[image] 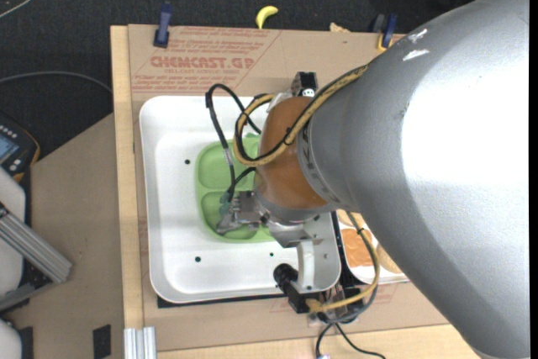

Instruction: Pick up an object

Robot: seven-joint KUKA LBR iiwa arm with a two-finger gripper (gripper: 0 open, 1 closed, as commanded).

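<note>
Reaching down into the left bin (168, 206), the arm is at the grasp stage: its tool (231, 214) sits on the green tray (214, 176) lying mid-bin. I cannot tell the tool's state. Next comes closing and lifting straight; the bin walls leave room leftward, little rightward.

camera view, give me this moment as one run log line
arm: over left bin | gripper: down at green tray | grasp: unconfirmed
</note>
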